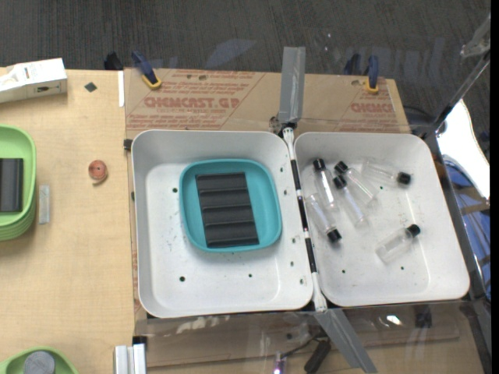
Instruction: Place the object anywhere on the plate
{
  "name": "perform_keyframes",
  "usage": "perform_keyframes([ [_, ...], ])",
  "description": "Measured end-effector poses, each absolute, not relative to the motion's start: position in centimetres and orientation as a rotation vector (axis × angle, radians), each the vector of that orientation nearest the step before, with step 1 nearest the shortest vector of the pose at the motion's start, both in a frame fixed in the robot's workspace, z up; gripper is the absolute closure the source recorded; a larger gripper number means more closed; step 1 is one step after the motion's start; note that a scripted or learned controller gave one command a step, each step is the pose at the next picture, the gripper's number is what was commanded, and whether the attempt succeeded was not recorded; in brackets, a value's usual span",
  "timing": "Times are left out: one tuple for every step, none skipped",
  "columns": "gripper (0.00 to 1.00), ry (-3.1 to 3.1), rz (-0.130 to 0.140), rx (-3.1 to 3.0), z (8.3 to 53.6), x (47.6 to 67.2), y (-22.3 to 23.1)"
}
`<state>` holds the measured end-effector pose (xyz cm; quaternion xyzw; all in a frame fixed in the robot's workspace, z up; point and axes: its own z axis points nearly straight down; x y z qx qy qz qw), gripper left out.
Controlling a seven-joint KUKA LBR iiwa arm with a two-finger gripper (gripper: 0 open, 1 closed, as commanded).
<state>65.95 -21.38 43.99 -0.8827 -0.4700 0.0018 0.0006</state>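
Pre-grasp step: vials (pixel 347 189) loose in right bin (pixel 437 279), plate (pixel 269 209) awaiting. Gripper state: cannot tell. Next: descend on one vial.

Dark grey carpet (pixel 234 14) is running across the far side of the scene. A pale wooden bench (pixel 70 240) is filling the left, with brown cardboard (pixel 210 96) lying at its far edge, clamped at two corners. A green tray (pixel 19 150) is sitting at the far left, a white box (pixel 31 80) lying beyond it. Even light is falling overall.
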Motion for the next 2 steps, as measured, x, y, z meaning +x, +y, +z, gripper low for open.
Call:
perform_keyframes([
  [0.0, -1.305, 0.004, -2.857, 44.01, 65.95, -21.39],
  [0.0, -1.216, 0.007, -2.894, 43.95, 65.74, -21.5],
])
